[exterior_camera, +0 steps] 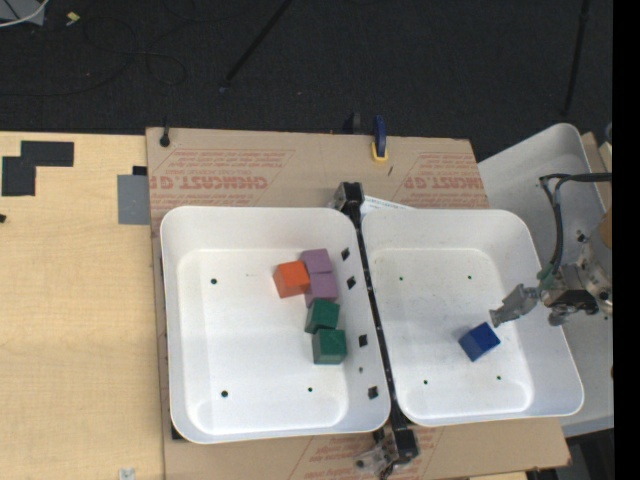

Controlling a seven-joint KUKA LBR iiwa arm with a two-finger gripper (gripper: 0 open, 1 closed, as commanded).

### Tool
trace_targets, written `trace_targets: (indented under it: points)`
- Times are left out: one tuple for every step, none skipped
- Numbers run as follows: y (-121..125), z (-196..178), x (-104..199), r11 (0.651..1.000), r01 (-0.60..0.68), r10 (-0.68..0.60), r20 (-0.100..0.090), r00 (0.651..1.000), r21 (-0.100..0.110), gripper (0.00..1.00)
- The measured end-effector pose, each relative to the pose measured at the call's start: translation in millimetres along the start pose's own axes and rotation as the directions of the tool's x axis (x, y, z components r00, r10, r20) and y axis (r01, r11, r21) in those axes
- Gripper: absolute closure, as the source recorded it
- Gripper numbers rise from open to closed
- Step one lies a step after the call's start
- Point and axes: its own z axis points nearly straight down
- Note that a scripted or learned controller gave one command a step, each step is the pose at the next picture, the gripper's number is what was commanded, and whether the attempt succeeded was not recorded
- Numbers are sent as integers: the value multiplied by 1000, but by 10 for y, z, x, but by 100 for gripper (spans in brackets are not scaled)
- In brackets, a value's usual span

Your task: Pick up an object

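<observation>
A blue block [479, 341] lies alone in the right bin [450, 258], toward its right side. My gripper [535, 310] reaches in over that bin's right wall, just up and to the right of the blue block and apart from it. Its fingers are spread, one grey finger [510, 306] pointing toward the block, and nothing sits between them. In the left bin [220, 368] an orange block [291, 279], two purple blocks [321, 275] and two green blocks [325, 330] are clustered near the divider.
A black divider rail with clamps [365, 298] runs between the two bins. The bins rest on a cardboard sheet [260, 173] on a wooden bench [70, 318]. Cables [556, 218] hang by the arm at the right.
</observation>
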Motion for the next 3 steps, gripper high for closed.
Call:
trace_targets:
  points:
    - [169,1563,10,1000,0,0,1,1000,0,0]
    - [166,1406,-10,1000,-6,6,-2,1000,1,100]
    - [930,611,627,1000,10,-10,-1,1000,-11,100]
